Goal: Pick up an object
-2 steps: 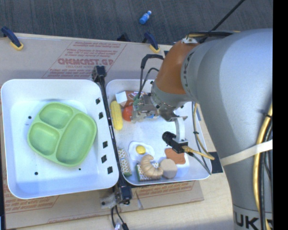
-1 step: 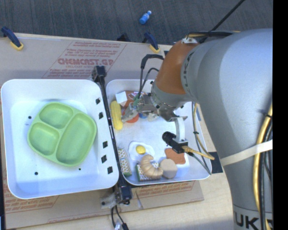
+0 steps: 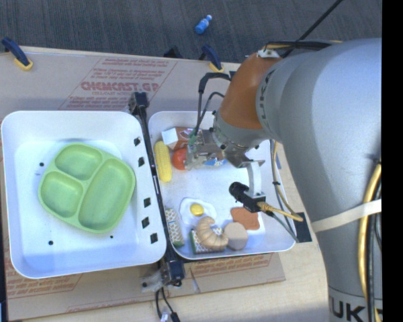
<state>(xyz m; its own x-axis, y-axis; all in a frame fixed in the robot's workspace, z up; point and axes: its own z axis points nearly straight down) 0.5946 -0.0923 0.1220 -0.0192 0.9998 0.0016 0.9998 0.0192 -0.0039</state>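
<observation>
There are two white bins [image 3: 13,180]. One green plate [image 3: 87,186], one yellow corn [image 3: 162,161], one fried egg [image 3: 197,210], one croissant [image 3: 210,233], one red tomato [image 3: 179,158].

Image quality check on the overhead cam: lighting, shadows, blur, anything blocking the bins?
Camera view: bright, fairly even light; the left bin is near blown-out white around the green divided plate. Soft shadows fall beside the toy corn and fried egg. The arm bulks large and soft-edged, covering part of the right bin. Small items look slightly fuzzy.
</observation>
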